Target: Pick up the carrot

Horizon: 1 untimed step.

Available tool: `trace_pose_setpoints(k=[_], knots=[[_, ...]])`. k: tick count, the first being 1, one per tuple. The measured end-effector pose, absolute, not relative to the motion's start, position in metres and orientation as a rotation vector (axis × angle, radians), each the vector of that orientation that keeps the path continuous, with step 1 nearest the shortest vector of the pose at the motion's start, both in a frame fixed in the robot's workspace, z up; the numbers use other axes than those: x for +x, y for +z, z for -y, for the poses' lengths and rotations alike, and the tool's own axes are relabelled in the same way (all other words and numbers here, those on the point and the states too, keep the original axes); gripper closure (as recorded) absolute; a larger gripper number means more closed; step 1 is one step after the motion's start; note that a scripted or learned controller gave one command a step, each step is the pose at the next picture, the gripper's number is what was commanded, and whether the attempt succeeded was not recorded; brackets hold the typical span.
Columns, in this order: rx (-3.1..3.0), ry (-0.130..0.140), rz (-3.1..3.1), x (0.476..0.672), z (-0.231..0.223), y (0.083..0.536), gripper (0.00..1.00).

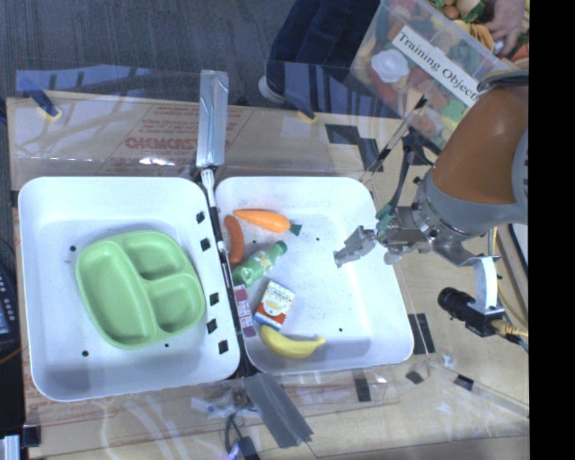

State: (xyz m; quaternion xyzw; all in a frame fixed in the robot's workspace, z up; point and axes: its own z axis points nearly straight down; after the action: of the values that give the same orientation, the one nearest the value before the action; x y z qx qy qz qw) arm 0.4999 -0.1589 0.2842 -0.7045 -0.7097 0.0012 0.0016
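A: Operator, your list, placed from the jaws. Item one: jaws (353, 247), over the right side of the right bin (382, 310). Whether they are released or clenched you cannot tell from here; nothing sits between them.

B: Item two, the carrot?

A: Carrot (261, 219), orange with a green end, lying in the right bin well to the left of the jaws and slightly farther up the view. Apart from them, untouched.

B: The rest of that bin?

A: Sausage (234, 238), left of the carrot by the bin wall. Green bottle (260, 264), left of the jaws. Small carton (275, 304), print too small to read, below-left. Banana (289, 342), lowest.

B: Any legible writing?

A: Clear box (431, 54) above the jaws, label reading "Training Objects", held by a hand (508, 27). Green divided plate (141, 287) in the left bin (54, 202), far left. Worktop (467, 409) carries both bins.
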Motion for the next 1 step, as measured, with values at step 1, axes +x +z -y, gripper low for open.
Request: trace_pose_setpoints(k=[1], knots=[[-2.461,0.008,1.946,0.5729,0.1163,0.1991,0.0]])
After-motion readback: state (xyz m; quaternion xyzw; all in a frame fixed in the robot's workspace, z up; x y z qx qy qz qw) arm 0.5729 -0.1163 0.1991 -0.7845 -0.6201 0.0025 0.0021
